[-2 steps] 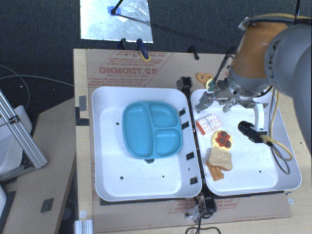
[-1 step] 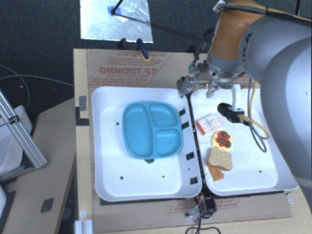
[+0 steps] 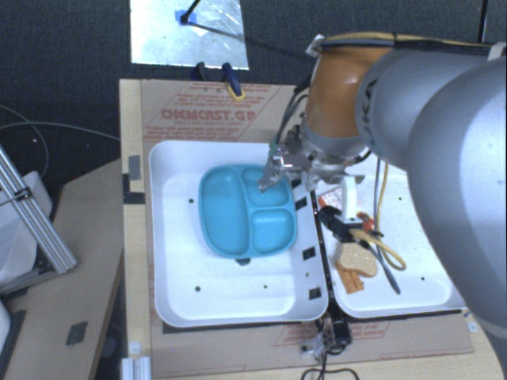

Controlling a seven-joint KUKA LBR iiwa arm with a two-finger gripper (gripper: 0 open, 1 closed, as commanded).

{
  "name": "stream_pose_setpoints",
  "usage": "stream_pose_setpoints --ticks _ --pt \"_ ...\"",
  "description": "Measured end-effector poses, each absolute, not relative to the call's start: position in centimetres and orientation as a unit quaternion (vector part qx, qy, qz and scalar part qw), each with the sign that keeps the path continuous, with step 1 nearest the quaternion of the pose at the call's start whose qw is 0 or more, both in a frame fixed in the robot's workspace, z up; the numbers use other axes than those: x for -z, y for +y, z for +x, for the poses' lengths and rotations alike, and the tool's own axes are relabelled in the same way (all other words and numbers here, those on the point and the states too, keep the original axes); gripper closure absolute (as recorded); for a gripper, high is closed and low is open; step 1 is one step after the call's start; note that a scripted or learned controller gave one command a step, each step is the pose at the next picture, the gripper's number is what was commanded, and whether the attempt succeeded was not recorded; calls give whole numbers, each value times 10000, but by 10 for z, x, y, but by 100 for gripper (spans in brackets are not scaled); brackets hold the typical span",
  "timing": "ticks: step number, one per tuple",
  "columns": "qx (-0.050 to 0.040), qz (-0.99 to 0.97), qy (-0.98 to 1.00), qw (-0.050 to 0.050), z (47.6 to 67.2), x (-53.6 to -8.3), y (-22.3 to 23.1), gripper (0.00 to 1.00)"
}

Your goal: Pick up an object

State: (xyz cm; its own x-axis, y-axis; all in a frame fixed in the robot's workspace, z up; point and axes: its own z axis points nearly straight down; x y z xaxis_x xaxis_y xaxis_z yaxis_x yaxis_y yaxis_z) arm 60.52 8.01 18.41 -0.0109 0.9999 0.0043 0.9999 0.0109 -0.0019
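Blue tray (image 3: 238, 216) lies in the left bin (image 3: 170, 244), its upper right compartment under the fingers (image 3: 273, 172); their spacing is unclear.

The cardboard sheet (image 3: 207, 109) under the bins reads "CHEMCAST GP".

Even, cool light; soft focus; faint shadows

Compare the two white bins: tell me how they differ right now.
The left bin holds one blue divided tray; the right bin holds a clutter of small items, including a tan piece. The left bin lies open to view; the arm covers much of the right bin. The gripper hangs over the left bin. Both are shallow and white.
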Motion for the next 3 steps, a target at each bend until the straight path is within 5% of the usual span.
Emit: stream_pose_setpoints --ticks 1,2,3 --pt "64 -7037 -7105 -32 661 -251 136 0" --pt "53 -7039 -7103 -14 611 -334 167 0" --pt "-3 -7031 -7111 22 577 -284 240 0"
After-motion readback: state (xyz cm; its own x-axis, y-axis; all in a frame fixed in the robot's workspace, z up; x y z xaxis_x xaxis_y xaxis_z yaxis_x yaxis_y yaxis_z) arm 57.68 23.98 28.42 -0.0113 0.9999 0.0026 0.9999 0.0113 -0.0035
